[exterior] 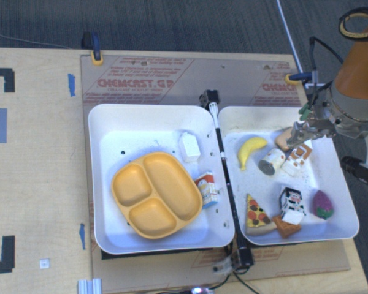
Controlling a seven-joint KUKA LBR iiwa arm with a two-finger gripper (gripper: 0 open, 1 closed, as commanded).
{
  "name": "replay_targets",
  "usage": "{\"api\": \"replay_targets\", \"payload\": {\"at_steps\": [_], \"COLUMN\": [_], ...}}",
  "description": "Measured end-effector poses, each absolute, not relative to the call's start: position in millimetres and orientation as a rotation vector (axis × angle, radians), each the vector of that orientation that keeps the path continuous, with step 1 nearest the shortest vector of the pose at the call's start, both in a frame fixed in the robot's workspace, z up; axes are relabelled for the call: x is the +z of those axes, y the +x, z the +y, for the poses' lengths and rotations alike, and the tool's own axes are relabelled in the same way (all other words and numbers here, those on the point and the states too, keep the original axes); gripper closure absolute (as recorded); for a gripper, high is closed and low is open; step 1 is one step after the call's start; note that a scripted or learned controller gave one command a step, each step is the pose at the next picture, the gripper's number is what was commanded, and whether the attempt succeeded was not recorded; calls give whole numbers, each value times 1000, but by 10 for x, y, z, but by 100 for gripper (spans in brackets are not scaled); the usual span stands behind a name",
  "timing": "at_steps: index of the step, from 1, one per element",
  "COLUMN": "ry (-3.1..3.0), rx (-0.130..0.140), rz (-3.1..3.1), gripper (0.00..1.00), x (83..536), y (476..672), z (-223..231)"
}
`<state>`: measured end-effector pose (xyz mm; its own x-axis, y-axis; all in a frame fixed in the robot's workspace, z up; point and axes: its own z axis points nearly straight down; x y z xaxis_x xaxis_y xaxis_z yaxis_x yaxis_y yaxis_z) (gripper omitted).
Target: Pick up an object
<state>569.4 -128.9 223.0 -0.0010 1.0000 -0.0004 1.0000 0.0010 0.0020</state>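
From where I stand, the fingers (302, 129) hang low over the far corner of the right bin (349, 220), and I cannot tell whether they are spread or closed, since the wrist hardware hides their tips. Nothing visibly sits between them, so I judge the step to be the reach and descent, not yet a grasp. Directly under and just beside them lie a tan round piece (285, 138) and a white-and-orange block (296, 158), with a grey-and-white cylinder (272, 162) touching that block on the side away from the arm. A banana (249, 150) lies further out that way; a pizza slice (256, 212), a black-and-white carton (291, 204) and a purple fruit (322, 204) sit well apart, toward the near rim. The next move, I reckon, calls for settling squarely on one piece of that crowded cluster before closing.
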Motion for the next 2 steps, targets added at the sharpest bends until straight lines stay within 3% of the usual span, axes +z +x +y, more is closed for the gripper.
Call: {"api": "replay_targets", "payload": {"at_steps": [1,2], "ry": [2222,2222], "rx": [-1,-1], "rz": [2223,2223], "gripper": [100,100], "x": [1958,1844], "y": [5755,5110], "z": [-1150,-779]}}
